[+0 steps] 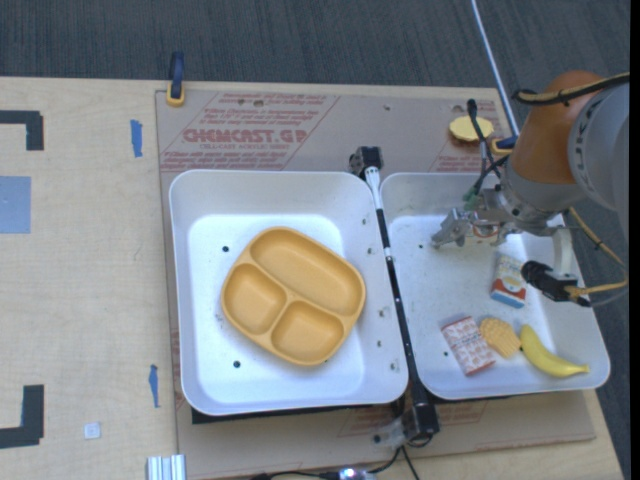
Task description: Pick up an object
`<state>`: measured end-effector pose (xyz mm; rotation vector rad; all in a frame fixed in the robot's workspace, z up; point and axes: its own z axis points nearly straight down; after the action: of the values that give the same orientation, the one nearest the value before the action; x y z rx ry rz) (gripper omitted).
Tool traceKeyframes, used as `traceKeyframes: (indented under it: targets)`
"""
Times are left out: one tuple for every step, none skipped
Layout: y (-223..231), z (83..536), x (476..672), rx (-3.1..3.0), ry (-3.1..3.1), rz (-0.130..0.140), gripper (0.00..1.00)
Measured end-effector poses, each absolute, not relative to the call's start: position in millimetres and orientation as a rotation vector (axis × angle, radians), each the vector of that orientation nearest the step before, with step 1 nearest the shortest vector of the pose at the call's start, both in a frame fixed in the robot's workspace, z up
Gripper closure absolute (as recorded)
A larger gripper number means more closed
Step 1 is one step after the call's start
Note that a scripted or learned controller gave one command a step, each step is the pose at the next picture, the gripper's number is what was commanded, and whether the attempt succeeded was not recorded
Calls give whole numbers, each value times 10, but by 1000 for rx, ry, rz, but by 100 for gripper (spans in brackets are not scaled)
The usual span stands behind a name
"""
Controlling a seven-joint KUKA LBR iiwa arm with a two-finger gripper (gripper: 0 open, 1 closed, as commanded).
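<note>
Two white bins, yellow divided plate [291, 296] in left one, gripper [452, 232] over right bin [430, 368], fingers can't tell tbh, banana [549, 355] near corner

Two shallow white bins sit side by side on the tabletop [80, 268]: the left bin [190, 268] holds a yellow divided plate [292, 295] with three compartments, lying flat near its middle. In the right bin [430, 298], a banana [548, 356], a tan cookie-like piece [499, 337] touching it, a small red-and-white packet [468, 345] and a small carton [509, 280] lie toward the near right corner. The grey arm [590, 148] with its orange band reaches in from the right, its hand [455, 230] low over the far part of the right bin, apart from those items
</note>
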<state>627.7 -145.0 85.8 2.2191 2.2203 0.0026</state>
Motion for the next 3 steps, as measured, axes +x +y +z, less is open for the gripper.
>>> traceKeyframes:
  targets:
    - [-982, 860, 5738, 2221, 2223, 3, 0]
    - [-944, 862, 5363, 2220, 2220, 3, 0]
    - [-987, 862, 5002, 2220, 2219, 4, 0]
